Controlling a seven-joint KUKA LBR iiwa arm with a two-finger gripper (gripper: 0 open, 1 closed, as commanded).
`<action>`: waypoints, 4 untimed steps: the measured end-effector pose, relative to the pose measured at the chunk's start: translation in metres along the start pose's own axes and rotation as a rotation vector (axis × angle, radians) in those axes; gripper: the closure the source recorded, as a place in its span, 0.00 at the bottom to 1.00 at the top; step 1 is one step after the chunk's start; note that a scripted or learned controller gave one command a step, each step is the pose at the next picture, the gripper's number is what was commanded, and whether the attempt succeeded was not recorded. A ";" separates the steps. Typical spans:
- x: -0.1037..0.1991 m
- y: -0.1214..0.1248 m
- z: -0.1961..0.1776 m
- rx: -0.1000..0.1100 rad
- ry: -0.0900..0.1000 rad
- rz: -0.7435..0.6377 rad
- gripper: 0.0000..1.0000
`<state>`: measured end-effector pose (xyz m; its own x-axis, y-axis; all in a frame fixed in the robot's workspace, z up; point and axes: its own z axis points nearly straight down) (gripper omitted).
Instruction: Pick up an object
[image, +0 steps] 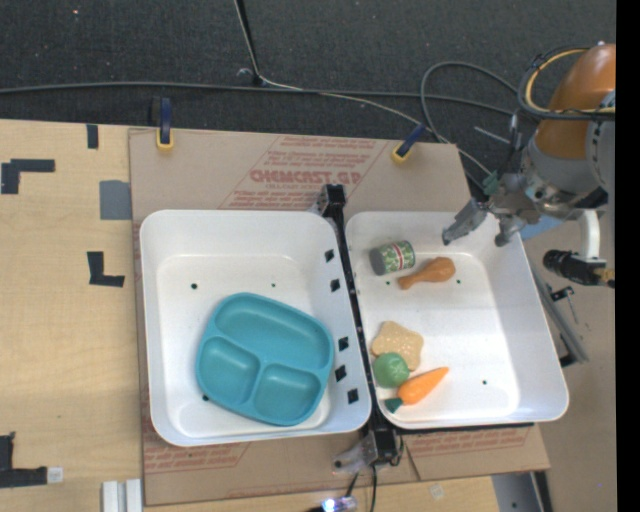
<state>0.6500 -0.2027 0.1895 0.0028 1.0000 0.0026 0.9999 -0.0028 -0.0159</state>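
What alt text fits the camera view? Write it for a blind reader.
A grey robot arm's gripper hovers open over the right bin, which holds a small can, a drumstick, a cracker, a green ball and a carrot. The left bin holds a teal divided tray.

Robotics lab: grey robot arm (560, 150), two shallow white plastic bins (165, 300) clamped on cardboard sheet (300, 170), black cables (250, 75) behind.
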 end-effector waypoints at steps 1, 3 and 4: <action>0.001 0.003 -0.010 -0.014 -0.003 -0.004 0.00; -0.005 0.009 0.101 -0.011 -0.004 -0.005 0.00; -0.005 0.011 0.087 -0.015 -0.006 -0.006 1.00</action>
<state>0.6593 -0.2076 0.1024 -0.0036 1.0000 -0.0034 1.0000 0.0036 -0.0009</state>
